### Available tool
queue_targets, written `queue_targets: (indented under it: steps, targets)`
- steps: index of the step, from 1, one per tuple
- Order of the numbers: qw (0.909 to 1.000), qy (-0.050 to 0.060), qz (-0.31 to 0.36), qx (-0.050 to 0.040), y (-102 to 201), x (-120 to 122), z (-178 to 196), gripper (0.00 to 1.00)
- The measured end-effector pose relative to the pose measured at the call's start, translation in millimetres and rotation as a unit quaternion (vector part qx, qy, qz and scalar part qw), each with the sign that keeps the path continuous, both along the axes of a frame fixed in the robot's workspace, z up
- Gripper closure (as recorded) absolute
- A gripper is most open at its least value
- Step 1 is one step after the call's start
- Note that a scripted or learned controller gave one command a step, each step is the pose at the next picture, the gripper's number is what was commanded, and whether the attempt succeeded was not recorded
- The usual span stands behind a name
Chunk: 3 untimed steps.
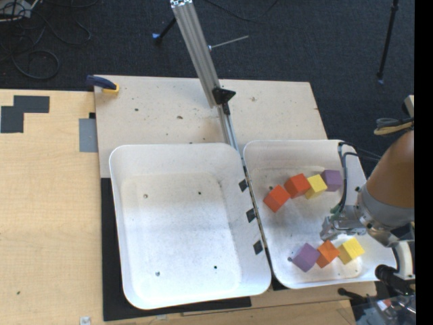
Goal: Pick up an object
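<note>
Camera view: speckled bench (270, 107) (dark carpet)

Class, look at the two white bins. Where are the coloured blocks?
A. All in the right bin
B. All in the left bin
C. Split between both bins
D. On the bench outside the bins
A: the blocks lie in two rows in the right bin, one row starting with an orange block, the other with a purple block near the gripper.

Robotics lab, plywood bench (270, 107), floor cables (27, 53), aluminium strut (197, 46)
</note>
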<state>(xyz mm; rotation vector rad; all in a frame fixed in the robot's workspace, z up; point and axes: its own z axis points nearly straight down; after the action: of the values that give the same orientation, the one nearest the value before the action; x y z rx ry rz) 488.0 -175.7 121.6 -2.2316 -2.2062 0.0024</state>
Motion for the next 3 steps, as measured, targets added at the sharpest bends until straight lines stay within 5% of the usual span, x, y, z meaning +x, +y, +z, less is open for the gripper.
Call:
queue_targets:
  steps: [2, 3]
  targets:
    - [1.0000, -0.003, 0.007, -0.0009, -4, 7, 91, 1.00]
    - [1.0000, -0.001, 0.008, 0.0007, 48, 28, 89, 1.00]
